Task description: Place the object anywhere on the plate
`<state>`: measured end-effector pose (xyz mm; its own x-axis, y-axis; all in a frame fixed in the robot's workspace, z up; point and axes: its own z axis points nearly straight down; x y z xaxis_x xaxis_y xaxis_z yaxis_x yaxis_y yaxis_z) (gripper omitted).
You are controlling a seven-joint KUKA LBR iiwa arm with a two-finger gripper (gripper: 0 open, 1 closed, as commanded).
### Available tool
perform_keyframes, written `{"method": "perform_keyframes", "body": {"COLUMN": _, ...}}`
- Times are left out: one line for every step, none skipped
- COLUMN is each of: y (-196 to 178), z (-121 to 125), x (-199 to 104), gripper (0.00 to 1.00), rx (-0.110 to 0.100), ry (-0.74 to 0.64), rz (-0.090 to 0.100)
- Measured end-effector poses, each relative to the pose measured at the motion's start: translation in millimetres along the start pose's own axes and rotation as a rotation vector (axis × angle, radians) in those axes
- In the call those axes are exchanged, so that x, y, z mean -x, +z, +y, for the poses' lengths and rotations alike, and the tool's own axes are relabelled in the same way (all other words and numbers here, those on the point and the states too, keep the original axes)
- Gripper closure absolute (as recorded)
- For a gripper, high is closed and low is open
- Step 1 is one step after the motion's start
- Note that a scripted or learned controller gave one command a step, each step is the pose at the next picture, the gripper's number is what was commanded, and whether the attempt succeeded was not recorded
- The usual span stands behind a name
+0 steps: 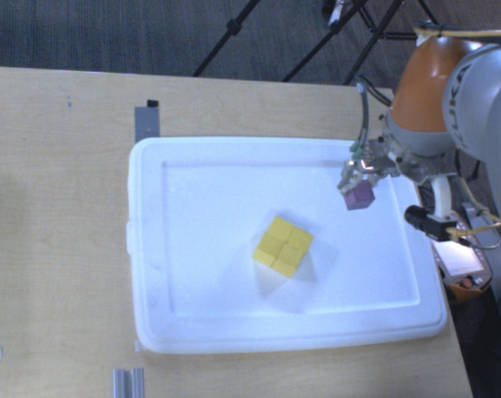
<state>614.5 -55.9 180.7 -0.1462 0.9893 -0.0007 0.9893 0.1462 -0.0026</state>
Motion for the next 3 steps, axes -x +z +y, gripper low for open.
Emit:
{"method": "perform_keyframes", "body": {"y": -16, "z": -21, "x": -59, "gripper": 1.00, "rx": 0.000, "ry": 0.032, "rz": 0.002}}
{"method": "perform_keyframes", "body": {"y": 1, "z": -54, "x": -133, "gripper": 1.00, "rx": -0.003, "ry": 0.212, "rz": 0.001}}
{"method": "perform_keyframes", "body": {"y": 0, "z": -53, "x": -133, "gripper": 0.00, "rx": -0.002, "ry": 0.213, "rz": 0.001}}
